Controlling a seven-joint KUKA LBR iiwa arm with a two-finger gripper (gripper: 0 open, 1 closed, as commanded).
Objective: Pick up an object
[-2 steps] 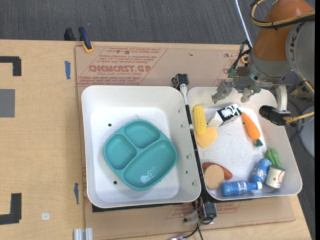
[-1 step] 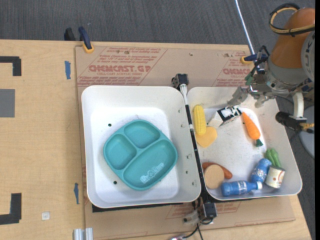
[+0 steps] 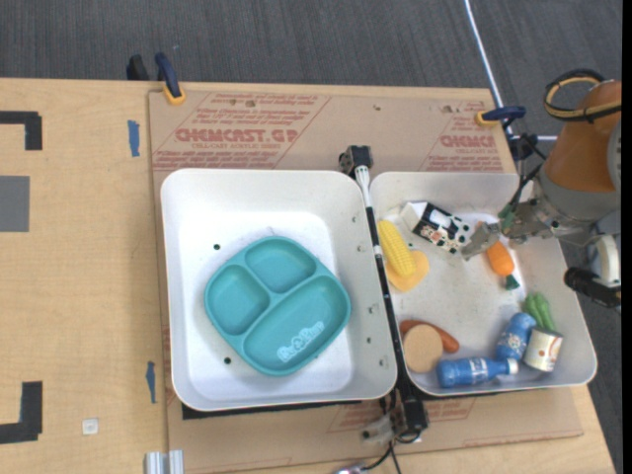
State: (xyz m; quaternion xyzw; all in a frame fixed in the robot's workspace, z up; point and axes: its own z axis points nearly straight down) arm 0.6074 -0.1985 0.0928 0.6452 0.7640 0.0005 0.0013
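Note:
My gripper [image 3: 480,239] hangs low over the right bin [image 3: 464,188], reaching in from the right. It sits between a black-and-white toy [image 3: 434,227] on its left and an orange carrot [image 3: 501,258] just below and to its right. Nothing is visibly lifted. A yellow corn cob [image 3: 399,252] lies near the bin's left wall. Along the front edge lie a tan round disc [image 3: 423,346], a blue bottle [image 3: 474,370] on its side, a blue can [image 3: 513,334] and a small pale can [image 3: 545,350]. A green piece [image 3: 540,309] rests by the right wall.
The left bin [image 3: 197,205] holds a teal divided plate [image 3: 278,304]. A black clip [image 3: 355,158] sits at the top of the ridge between the bins. The orange-banded arm [image 3: 583,156] covers the right bin's far right corner.

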